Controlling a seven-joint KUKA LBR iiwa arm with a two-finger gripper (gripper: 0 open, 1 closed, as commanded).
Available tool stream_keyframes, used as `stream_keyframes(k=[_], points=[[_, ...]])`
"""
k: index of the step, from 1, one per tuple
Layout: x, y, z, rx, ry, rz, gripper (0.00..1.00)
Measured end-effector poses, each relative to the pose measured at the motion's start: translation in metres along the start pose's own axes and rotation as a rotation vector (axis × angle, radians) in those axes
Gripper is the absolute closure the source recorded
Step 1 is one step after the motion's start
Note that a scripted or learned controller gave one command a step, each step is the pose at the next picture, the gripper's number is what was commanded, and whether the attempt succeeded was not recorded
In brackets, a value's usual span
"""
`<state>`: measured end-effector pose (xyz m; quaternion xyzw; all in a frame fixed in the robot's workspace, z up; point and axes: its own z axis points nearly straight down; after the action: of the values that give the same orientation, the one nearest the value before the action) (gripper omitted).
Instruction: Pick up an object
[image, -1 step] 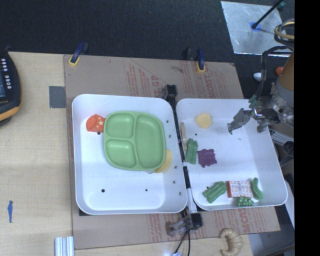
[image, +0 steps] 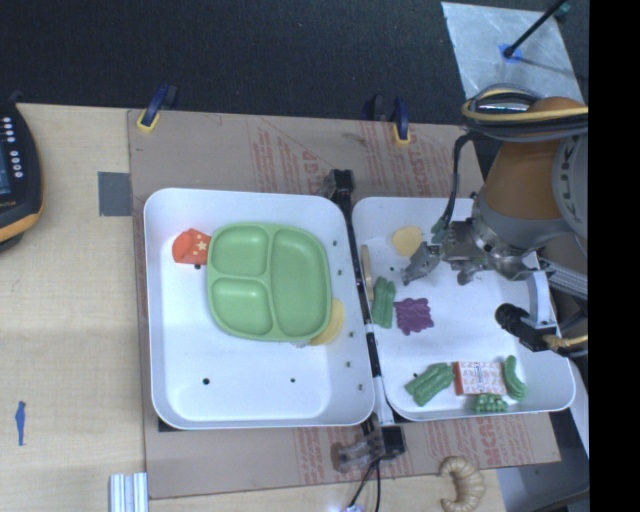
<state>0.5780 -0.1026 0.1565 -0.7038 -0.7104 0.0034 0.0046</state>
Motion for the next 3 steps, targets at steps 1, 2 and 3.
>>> stream_keyframes(k=[1,2,3], points=[[-0.006,-0.028,0.069,0.001,-0.001,0.005,0.00],[-0.009,-0.024,0.052,-0.010,-0.006,0.004,1.00],[-0.010,-0.025,0.042,-0.009,-0.007,0.003,1.00]])
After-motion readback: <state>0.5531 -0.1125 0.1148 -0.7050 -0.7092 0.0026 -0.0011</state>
